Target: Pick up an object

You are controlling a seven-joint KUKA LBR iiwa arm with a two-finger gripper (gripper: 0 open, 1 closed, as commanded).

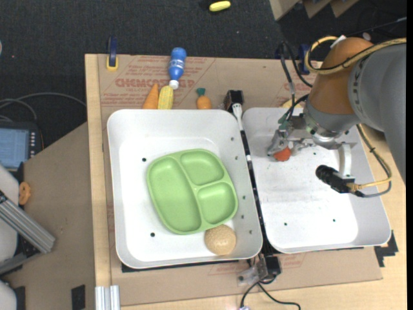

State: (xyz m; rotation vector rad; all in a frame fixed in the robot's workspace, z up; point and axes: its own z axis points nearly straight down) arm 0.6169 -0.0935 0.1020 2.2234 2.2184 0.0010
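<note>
Robotics lab: cardboard-topped bench (129, 70), white bins (122, 192), loose cables (39, 102), dark carpet.

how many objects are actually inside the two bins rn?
3. Green divided tray in the middle of the left bin; tan ball at that bin's near edge, touching the tray; small red-orange item under the gripper in the right bin. The arm may hide more.

Left bin (129, 173) largely taken up by a green divided tray (191, 190), with a tan ball (221, 239) touching its near edge; bare floor only along the far and left walls. Right bin (322, 225) open across its near half, blocked at the far left by the claw (284, 144) over a small red-orange object (282, 154).
</note>
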